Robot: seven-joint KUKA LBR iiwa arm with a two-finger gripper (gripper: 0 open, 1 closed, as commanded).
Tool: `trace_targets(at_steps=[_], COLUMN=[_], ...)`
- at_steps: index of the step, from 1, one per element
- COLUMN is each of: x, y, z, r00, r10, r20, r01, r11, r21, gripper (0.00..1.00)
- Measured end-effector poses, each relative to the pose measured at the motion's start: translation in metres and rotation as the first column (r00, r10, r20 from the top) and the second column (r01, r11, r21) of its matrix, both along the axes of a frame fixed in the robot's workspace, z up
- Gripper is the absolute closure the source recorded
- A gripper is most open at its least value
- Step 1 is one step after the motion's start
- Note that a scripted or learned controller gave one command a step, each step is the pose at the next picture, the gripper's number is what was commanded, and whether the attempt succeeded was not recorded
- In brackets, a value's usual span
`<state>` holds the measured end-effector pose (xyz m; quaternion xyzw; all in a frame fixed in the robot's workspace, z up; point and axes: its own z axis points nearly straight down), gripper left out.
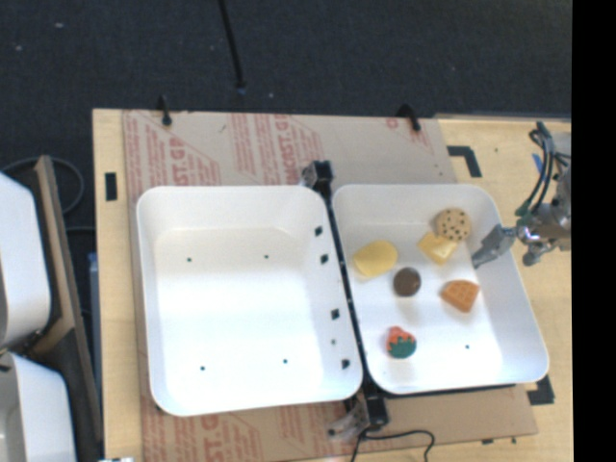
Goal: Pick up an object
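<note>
The cookie (450,223) touched the yellow block (438,247), so I judged a double grab likely; the gripper (486,248) jaws' state I could not tell.

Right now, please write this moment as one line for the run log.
gripper: over right bin right edge, holds nothing | nearest: cookie, yellow block | left bin

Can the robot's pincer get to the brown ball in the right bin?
Probably yes. The pincer hangs over the right bin's edge, and the brown ball lies apart from the other pieces, uncovered from above. The yellow block and orange wedge lie between them, so coming down from above looks easiest.
</note>
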<state>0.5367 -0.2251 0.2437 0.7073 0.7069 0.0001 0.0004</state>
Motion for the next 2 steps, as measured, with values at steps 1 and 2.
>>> trace_targets(at_steps=[1,2], x=[0.0294,0.0309], y=[0.0416,0.0390], z=[-0.1144,-0.1092], r00=[1.000,1.000], r10=[0.003,0.000], r20=[-0.009,0.000], r01=[-0.003,0.000], r11=[1.000,1.000], r21=[0.003,0.000], gripper=[0.00,0.00])
